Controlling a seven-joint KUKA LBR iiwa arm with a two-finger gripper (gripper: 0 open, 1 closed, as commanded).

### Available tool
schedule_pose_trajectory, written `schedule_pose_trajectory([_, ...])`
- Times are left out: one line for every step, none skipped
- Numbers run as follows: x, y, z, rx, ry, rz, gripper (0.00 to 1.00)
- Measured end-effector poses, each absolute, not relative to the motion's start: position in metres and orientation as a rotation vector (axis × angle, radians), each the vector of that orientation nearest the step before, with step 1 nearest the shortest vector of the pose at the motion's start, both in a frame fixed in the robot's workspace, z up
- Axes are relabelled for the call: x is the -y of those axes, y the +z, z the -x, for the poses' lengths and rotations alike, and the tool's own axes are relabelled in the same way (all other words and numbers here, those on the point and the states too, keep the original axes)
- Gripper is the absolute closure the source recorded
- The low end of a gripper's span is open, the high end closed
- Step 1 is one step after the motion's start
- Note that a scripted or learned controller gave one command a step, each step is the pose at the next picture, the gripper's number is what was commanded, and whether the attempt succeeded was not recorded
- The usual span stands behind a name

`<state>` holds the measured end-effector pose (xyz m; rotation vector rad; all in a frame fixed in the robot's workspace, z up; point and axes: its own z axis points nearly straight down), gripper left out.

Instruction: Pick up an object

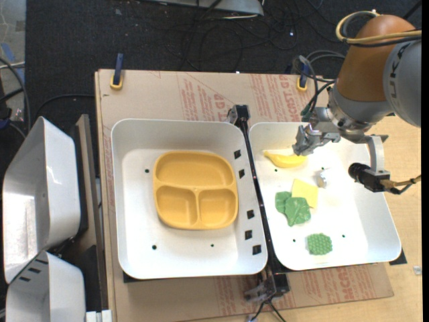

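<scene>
While I reach in from the right, these lines tell how things stand.

Arm pose: my grey arm with its orange band [375, 52] slants down from the far right corner over the right white bin [375, 237], wrist bent toward the left.
Gripper: my two-finger gripper [303, 146] hangs low at the far left part of the right bin, its tip at the right end of the yellow banana-shaped toy [284, 158]. From this slant I cannot tell how it is set, or whether it touches the banana.
Task thing: the banana lies on the bin floor near the far left corner, just beside the divider between the bins, its left end free and its right end under my gripper's tip.
Hard to make out: a small pale grey piece [323, 178] to the right of the banana is too small to name. My upper arm is cut off by the right edge.
Black fitting: a dark attachment [367, 174] sticks out from my wrist over the right side of the bin.
Other things, right bin: a flat yellow square piece [306, 192] touches a crumpled green leaf-like toy [293, 208] on its near left; a round knobbly green toy [320, 244] lies nearer, apart from both.
Left bin: the left white bin [131, 200] holds a yellow three-compartment plastic tray [196, 189], well apart from my gripper.
Bench: both bins rest on a brown cardboard sheet [181, 92].
</scene>
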<state>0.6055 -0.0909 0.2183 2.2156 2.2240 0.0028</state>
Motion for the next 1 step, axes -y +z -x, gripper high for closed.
schedule_pose_trajectory([0.0942, 0.2761, -0.6139, -2.224, 0.002, -2.215, 1.0])
